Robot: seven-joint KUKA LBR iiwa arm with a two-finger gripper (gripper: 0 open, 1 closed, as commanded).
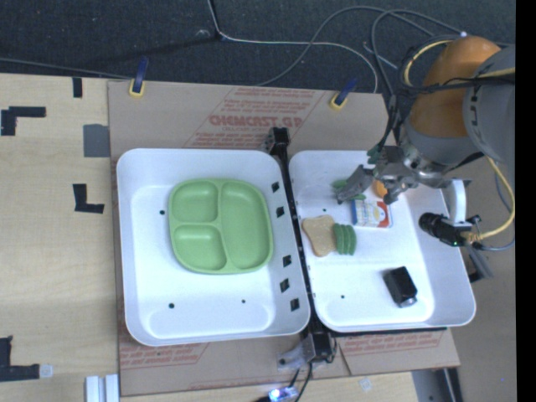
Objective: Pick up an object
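The grey arm with its orange band [456, 82] reaches in from the right, and the two-finger gripper [368, 184] hangs over the upper part of the right-hand shallow white bin [444, 308]. Its dark fingers [352, 184] look spread apart, angled down toward the left, with nothing visibly pinched between them.

Just under the fingers lies a small flat white packet with blue and red print [368, 214], and a bit of orange [381, 188] peeks out beside the gripper body; what that is, I can't tell. Below and to the left, a tan, bread-like flat piece [318, 235] sits touching a green ridged round piece [345, 239], both near the bin's left wall. Well apart from that cluster, a small black block [401, 286] rests toward the lower right corner, with open white floor all around it and between it and the front rim.

So the crowding is in the upper left of this bin; the lower half is roomy.

Over in the left-hand shallow white bin [142, 308], a light green divided plastic plate with three compartments [221, 225] sits about centre, with bare floor on every side, widest along the front edge. The two bins meet at a dark central seam [293, 249]. Both stand on a brown cardboard sheet [243, 120], cables [335, 28] trailing behind.
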